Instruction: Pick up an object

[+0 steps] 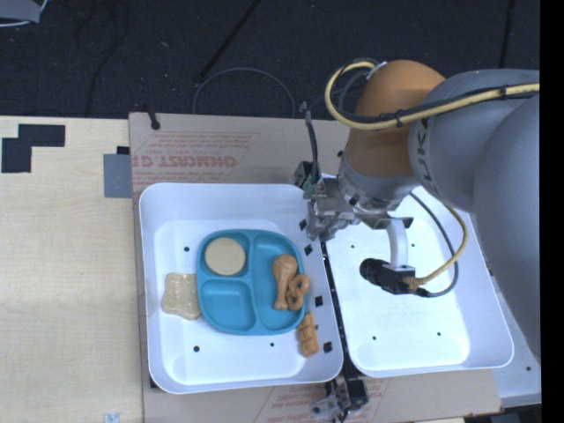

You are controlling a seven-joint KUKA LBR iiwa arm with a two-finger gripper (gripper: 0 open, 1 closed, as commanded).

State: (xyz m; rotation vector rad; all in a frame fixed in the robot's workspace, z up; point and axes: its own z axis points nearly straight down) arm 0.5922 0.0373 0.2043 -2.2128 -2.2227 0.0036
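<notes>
Pincer [319, 223] low over the seam between the two white bins, near the far edge; fingers hidden under the wrist, so impossible to tell open from closed. Left and nearer: blue divided plate [249, 282] in the left bin [167, 205], holding a round tan disc [224, 256] and a tan bone-shaped piece [286, 280]. Further left, beside the plate: pale bread-like slice [181, 295]. Nearer, by the seam: small brown piece [307, 335]. Right bin [458, 342] to the right.
</notes>
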